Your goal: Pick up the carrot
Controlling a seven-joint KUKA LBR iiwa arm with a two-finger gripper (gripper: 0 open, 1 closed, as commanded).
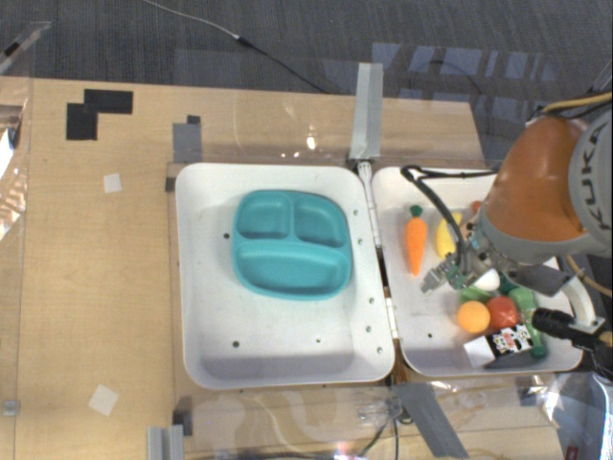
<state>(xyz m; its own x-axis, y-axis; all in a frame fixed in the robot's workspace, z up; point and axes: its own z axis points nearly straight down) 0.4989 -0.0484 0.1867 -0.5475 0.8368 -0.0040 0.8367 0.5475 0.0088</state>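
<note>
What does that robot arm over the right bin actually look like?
The arm is bulky and rounded, with an orange band above the wrist and a grey shell bearing dark lettering at the edge. A black cable loops from it across the bin. The gripper is a small metallic piece with green parts.

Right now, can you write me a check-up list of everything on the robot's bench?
Surface: wooden bench bearing two white bins, left bin and right bin, side by side.
Job's things: carrot lies in the right bin near its left wall, green top pointing away from the camera, nothing gripping it.
Clutter: teal divided plate in the left bin; yellow piece, orange ball, red piece and black-and-white box in the right bin.
Grippers: gripper hangs over the right bin, right of the carrot.
Cables: black cable runs along the arm.
Surroundings: dark grey floor behind the bench.
</note>
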